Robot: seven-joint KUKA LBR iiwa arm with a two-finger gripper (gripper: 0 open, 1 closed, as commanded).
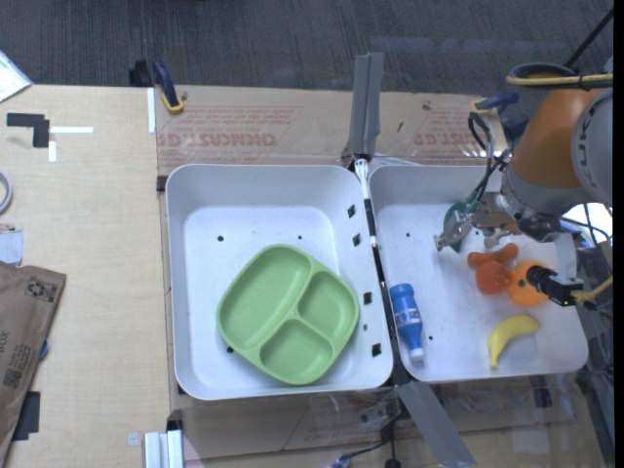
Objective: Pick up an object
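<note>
We see the gripper (453, 234) hanging low over the right bin (429, 203), though we cannot tell how it is set, with nothing visibly held. Just beyond it toward the arm lie the orange toys (495, 271), the likeliest pick given how near they are, with the banana (511, 336) past them by the bin's near rim. The blue bottle (405, 317) rests against the divider, awkward to reach, while the bin floor under the gripper offers room to descend.

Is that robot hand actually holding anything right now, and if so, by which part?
Nothing shows in its grip. The hand hangs over the right bin, apart from the orange toy, banana and blue bottle.
</note>
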